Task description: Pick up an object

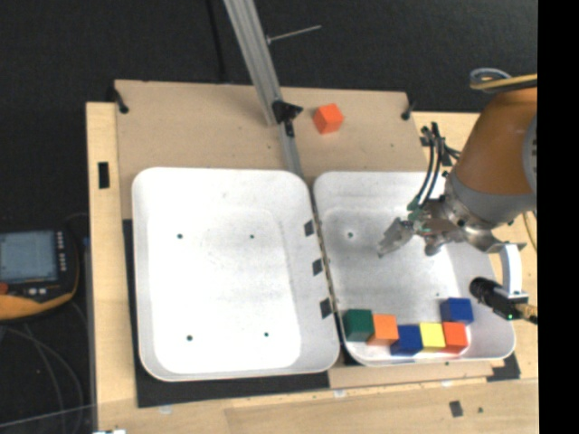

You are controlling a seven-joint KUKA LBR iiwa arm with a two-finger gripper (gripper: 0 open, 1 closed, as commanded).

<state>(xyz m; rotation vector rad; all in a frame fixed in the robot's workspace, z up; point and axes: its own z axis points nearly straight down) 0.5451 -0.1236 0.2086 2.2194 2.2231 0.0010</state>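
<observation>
From my seat, the bench took up most of the view, with the two white bins side by side on it. The left bin had nothing for me to aim at; the right bin carried all the work. The arm reached in over that right bin from the right, its orange band up high and the gripper hanging above the bin's bare middle, well apart from any block. Whether it was spread or closed I could not tell (the tip was a grey blur against white), and nothing showed in its grasp.

The blocks sat in a row along the right bin's near wall: a green block, an orange block, a blue block, a yellow block and a red-orange block, all touching or nearly so, with another blue block just behind the row's right end. One stray orange block lay on the bench beyond the bins.

I judged them light, stiff cubes, not fragile, with smooth faces that might slip under an off-centre pinch. The packed row left little room beside each cube, so I reckoned the rear blue block the easiest take, gripped across two free opposite faces.
</observation>
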